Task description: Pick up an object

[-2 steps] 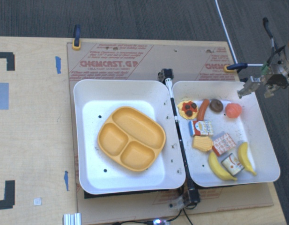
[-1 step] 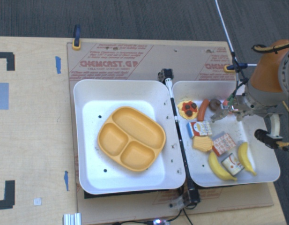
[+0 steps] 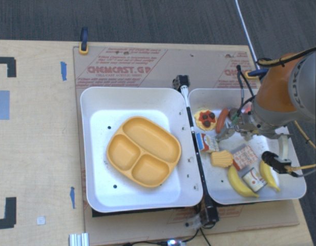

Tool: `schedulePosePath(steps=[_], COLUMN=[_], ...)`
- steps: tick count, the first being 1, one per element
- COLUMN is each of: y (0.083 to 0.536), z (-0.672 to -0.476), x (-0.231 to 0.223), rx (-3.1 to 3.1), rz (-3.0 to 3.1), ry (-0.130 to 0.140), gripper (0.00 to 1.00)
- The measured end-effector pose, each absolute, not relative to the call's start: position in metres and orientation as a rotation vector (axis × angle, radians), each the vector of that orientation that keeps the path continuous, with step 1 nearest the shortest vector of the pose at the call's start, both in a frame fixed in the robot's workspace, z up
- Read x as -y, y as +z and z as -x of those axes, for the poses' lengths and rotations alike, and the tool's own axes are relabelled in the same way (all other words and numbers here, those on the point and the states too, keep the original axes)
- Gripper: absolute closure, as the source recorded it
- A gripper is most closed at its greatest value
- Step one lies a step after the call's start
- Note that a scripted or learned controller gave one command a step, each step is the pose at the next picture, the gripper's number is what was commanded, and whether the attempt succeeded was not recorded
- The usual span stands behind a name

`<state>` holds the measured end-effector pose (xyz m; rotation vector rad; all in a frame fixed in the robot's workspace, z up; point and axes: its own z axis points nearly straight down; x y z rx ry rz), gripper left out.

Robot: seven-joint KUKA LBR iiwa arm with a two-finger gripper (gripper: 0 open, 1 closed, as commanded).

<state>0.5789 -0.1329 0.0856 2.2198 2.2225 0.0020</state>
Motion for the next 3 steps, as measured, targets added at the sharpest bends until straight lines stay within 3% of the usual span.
schedulePosePath(steps=[1, 2, 3], y=[0.086, 0.097, 0.201], z=[-0.536, -0.538, -0.492], x=[0.096, 0.097, 0.123], rx=[-2.221, -2.215, -2.219], rz=[-2.220, -2.218, -2.220], ry=[0.003, 0.007, 0.002], gripper=[0.00, 1.00, 1.00])
